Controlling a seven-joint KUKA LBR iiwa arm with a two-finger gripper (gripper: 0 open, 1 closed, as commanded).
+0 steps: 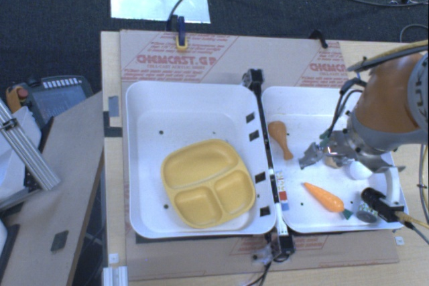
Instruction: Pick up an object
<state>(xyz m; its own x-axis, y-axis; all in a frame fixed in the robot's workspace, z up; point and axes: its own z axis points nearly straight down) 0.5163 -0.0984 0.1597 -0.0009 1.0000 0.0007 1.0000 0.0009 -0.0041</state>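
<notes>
In the right bin [301, 100], a tan toy drumstick [279, 138] lies near the left wall, pointing down and to the right. An orange carrot [324, 197] with a green tip lies near the front wall. My gripper [314, 156] hangs low over the middle of this bin, to the right of the drumstick and above the carrot, touching neither. Nothing shows held in it. A small white rounded thing [356, 170] sits just right of the gripper, partly hidden by the wrist.
The left bin [147, 117] holds a yellow divided plate [208, 181] at its front right. A black divider [263, 144] runs between the bins. The grey and orange arm [395, 100] covers the right bin's right side.
</notes>
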